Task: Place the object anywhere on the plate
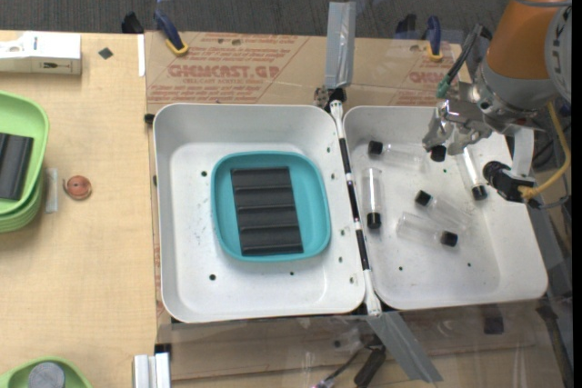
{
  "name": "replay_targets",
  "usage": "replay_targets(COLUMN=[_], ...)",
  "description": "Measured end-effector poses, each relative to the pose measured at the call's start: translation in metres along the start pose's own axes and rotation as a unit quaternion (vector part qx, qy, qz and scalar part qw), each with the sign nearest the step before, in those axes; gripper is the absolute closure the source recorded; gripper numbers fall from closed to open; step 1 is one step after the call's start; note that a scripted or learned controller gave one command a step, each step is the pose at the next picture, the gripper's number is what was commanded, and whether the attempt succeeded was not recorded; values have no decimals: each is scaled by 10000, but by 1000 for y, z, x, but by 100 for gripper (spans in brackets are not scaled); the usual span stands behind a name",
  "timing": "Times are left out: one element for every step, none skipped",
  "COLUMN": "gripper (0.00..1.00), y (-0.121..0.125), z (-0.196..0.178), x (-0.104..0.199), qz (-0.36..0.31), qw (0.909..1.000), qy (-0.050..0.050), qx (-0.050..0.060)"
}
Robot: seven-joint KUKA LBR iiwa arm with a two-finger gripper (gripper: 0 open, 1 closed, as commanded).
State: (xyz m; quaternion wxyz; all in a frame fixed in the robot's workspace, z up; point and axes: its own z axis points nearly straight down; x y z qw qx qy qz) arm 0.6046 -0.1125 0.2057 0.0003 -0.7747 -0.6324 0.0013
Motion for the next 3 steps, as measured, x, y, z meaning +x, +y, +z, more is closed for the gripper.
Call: replay_targets(gripper=[100,100,0], y=[-31,-71,-71], z=[16,15,15], x=[37,126,125], qz=[-803,-1360,-1354], qw=[9968,9907,9908], qy=[3,0,0], qx=[10,6,5])
